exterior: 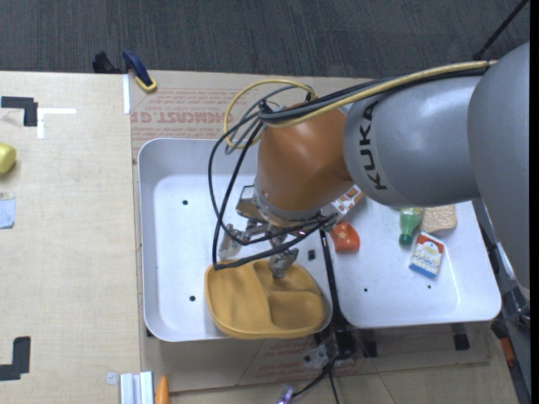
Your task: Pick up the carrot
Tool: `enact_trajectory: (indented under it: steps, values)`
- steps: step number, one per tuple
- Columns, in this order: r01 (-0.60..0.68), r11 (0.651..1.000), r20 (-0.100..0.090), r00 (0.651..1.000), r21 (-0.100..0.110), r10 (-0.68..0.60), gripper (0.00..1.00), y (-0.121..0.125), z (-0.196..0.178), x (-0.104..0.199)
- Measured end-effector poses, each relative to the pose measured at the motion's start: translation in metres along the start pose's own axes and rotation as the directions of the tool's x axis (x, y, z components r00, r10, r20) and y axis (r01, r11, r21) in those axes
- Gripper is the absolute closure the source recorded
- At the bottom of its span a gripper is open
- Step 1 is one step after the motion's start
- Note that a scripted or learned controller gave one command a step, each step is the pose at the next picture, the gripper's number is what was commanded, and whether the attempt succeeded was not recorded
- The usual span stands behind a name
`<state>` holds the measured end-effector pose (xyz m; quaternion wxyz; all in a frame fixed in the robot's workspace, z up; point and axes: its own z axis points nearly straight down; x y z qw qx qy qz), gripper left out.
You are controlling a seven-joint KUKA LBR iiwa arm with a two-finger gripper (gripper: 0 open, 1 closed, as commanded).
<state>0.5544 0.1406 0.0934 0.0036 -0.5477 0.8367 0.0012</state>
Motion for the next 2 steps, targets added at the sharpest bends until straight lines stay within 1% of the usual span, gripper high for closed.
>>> enact_trajectory:
  steps: [1,2]
  values:
    - [0.127,0.992,0.002,0.992,0.003,-0.127,0.00,0.073,0.000,-0.050]
    - [0.089,0.996,0.005,0.996,0.009,-0.089,0.00,-0.002,-0.002,-0.080]
